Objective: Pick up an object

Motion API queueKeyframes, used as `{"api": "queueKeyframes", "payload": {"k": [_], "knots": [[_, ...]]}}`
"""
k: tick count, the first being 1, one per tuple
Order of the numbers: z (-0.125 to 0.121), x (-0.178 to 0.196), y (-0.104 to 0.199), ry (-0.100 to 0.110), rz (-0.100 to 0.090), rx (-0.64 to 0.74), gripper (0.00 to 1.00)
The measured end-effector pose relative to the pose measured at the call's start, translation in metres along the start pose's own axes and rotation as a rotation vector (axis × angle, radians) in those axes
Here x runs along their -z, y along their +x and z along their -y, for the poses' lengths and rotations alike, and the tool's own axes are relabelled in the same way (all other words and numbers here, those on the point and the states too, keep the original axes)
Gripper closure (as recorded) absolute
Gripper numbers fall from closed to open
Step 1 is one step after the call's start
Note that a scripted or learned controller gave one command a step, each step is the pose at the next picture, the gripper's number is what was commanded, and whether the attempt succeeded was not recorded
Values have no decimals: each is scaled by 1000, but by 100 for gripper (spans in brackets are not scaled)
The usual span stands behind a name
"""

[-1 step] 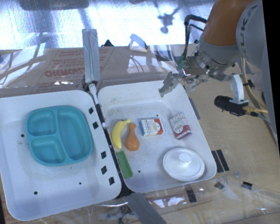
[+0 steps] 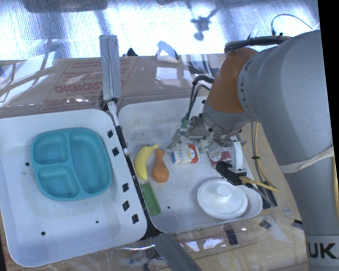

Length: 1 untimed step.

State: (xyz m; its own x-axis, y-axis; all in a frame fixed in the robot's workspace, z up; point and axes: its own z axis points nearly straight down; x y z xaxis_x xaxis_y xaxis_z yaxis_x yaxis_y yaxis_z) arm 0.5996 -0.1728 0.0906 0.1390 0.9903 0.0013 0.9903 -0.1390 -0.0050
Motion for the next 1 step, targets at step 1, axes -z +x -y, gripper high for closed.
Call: {"api": "queueKeyframes", "payload": {"k": [1], "knots": [[6, -2, 77, 4, 0, -349, 0]]}}
